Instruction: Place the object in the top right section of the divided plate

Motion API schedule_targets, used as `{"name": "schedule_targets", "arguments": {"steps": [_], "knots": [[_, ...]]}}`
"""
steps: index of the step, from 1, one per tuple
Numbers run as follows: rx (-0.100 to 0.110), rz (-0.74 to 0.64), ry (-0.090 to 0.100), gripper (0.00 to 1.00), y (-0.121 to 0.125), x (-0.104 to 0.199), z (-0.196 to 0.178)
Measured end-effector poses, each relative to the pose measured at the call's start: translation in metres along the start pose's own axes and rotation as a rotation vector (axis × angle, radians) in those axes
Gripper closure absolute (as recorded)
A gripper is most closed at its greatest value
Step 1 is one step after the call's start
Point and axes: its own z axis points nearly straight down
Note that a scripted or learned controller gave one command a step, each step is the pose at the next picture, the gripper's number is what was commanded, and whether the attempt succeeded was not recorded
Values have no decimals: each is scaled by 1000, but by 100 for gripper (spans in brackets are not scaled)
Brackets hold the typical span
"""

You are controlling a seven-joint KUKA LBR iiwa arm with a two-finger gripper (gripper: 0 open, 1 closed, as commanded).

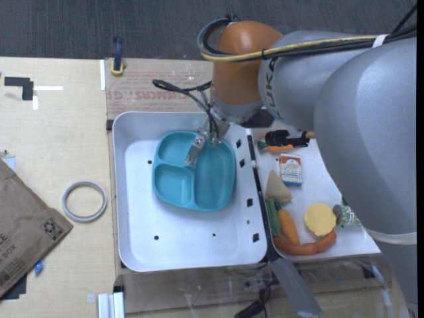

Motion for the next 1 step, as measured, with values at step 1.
{"name": "schedule_targets", "arguments": {"steps": [1], "knots": [[0, 0, 0, 0, 0, 0, 0]]}}
